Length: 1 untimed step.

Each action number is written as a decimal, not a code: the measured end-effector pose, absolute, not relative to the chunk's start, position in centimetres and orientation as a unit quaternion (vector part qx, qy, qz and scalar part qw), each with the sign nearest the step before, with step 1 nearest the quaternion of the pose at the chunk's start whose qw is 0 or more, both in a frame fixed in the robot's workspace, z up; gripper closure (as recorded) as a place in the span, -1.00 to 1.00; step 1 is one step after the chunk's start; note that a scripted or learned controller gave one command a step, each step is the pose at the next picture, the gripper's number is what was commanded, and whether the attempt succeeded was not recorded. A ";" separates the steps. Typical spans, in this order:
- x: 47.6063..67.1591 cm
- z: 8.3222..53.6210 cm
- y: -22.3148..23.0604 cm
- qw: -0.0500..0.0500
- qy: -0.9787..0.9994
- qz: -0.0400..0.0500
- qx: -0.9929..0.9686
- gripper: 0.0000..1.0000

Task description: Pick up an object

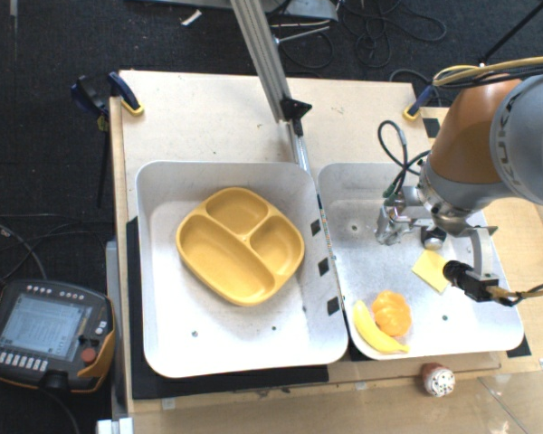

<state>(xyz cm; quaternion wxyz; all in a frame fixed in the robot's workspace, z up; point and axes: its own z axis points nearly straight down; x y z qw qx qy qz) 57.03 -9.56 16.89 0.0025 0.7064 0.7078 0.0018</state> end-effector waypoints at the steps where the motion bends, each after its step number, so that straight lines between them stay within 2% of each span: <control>1: 58.1 21.8 -9.4 0.003 0.708 0.002 0.706 1.00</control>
